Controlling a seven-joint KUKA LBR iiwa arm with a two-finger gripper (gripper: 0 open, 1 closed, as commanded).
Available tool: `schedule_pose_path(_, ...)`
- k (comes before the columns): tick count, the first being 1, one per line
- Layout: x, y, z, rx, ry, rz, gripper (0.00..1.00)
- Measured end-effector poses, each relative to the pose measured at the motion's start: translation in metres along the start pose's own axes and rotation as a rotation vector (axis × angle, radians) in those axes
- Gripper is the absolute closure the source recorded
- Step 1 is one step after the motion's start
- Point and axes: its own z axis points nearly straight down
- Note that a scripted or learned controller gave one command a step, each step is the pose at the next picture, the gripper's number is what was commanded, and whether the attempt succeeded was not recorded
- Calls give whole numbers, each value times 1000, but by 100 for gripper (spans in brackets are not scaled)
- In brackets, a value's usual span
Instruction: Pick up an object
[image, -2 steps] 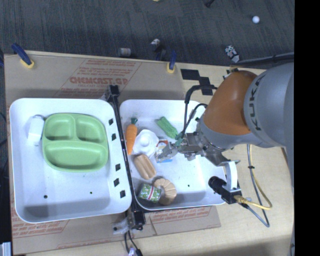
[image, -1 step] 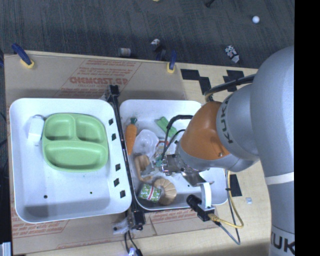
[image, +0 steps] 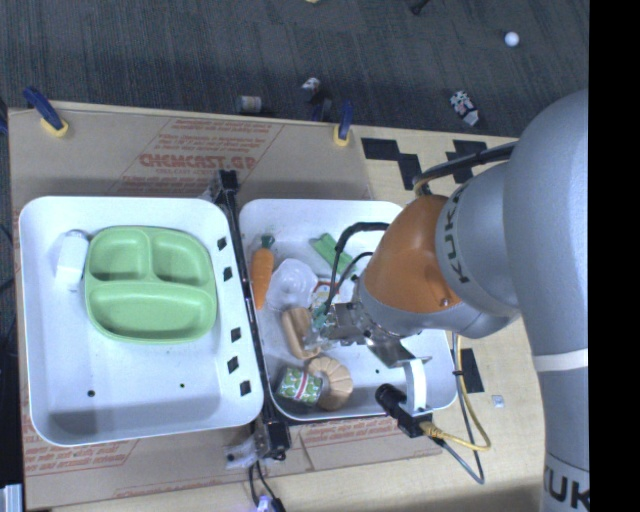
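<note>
The arm (image: 470, 260) is reaching down into the right bin (image: 400, 212), its gripper (image: 330, 322) hanging over the toy food; the carrot (image: 262, 275) is lying by the bin's left wall; the green tray (image: 150, 285) is sitting in the left bin (image: 60, 400).

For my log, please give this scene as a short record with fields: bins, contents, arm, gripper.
left bin: green tray, white cup
right bin: carrot, clear item, bread roll, green can, round pastry
arm: over right bin
gripper: low among items, near bread roll; hold not visible
</note>
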Motion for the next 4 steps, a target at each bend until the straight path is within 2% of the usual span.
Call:
schedule_pose_path(1,62,-9,-108,7,-5,7,100)
schedule_pose_path(2,62,-8,-118,4,-5,3,100)
schedule_pose_path(3,38,-11,-99,13,-5,8,100)
schedule_pose_path(4,-5,-12,-93,11,-5,10,100)
